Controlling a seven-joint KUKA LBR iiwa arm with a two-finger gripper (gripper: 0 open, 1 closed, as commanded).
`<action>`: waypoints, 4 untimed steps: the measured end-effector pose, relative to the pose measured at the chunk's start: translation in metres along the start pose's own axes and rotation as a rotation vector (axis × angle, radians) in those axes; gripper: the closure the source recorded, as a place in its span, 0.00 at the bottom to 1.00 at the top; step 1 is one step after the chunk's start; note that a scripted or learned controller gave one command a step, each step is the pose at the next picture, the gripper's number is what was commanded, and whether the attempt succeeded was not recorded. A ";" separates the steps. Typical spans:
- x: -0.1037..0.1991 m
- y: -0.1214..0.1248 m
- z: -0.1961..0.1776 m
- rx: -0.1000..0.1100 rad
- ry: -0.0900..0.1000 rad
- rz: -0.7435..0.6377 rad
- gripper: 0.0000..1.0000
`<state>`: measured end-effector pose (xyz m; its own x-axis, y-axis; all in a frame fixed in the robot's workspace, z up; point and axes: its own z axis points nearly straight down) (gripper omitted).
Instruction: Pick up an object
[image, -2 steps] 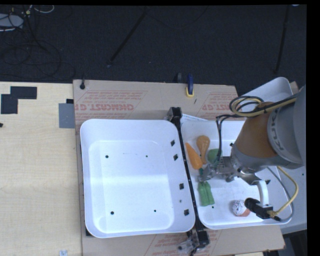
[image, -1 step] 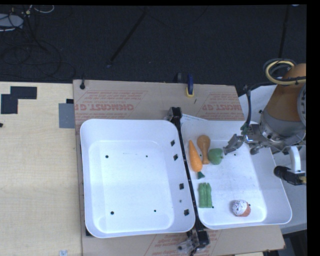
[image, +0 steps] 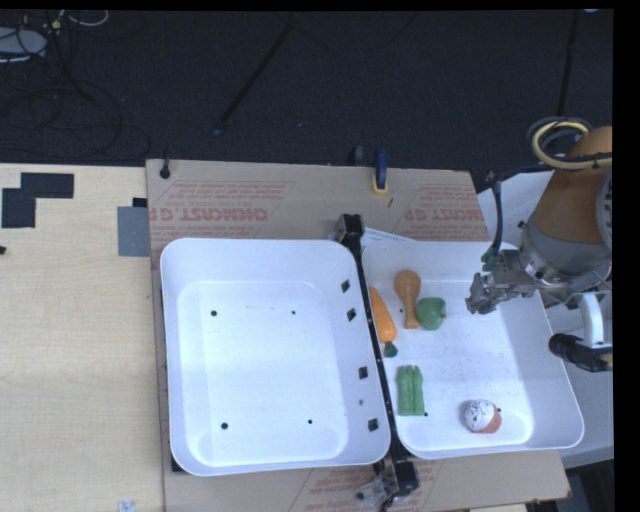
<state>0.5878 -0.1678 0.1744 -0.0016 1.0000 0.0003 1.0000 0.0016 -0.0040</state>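
Right bin (image: 545, 400): orange carrot (image: 382, 314) against its left wall; tan pear-shaped piece (image: 407, 293) and green round piece (image: 431, 313) beside it; green block (image: 410, 390) nearer; white-orange ball (image: 481, 416) near front. Gripper (image: 481, 300) over right part; opening cannot be told.

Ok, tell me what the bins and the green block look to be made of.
Bins: likely moulded plastic, smooth white, faintly glossy, with rounded corners and raised rims. Green block: possibly soft plastic or foam, matte, with ridges along it; too small to be sure.
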 end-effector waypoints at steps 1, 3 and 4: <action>0.056 0.017 -0.132 -0.011 -0.001 -0.003 1.00; 0.187 -0.069 -0.167 -0.002 0.000 0.000 1.00; 0.264 -0.055 -0.222 -0.004 0.000 -0.001 1.00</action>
<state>0.5330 0.0961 0.3972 -0.0025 1.0000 -0.0001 1.0000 0.0025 -0.0003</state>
